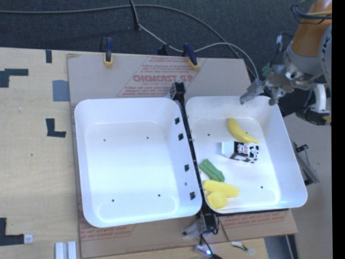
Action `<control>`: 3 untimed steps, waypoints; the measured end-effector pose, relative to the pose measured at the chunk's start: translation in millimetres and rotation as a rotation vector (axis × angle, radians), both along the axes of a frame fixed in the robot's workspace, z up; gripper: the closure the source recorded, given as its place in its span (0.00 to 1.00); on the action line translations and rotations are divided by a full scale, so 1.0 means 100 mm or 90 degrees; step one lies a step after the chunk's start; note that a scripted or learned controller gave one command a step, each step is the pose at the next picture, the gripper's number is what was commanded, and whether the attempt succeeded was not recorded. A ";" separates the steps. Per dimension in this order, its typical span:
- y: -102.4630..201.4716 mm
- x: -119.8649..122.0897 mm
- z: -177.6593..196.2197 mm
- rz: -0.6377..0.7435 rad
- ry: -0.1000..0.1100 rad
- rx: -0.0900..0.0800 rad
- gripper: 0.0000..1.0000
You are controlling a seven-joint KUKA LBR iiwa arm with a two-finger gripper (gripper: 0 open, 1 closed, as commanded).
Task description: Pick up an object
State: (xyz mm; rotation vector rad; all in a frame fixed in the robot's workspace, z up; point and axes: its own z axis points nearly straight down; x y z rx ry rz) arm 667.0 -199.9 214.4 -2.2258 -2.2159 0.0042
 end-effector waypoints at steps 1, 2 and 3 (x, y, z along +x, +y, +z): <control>-0.22 0.00 -0.42 0.002 0.001 0.001 0.00; -0.24 -0.12 -0.44 0.003 -0.001 0.001 0.00; -0.24 -0.28 -0.60 0.003 0.000 0.001 0.00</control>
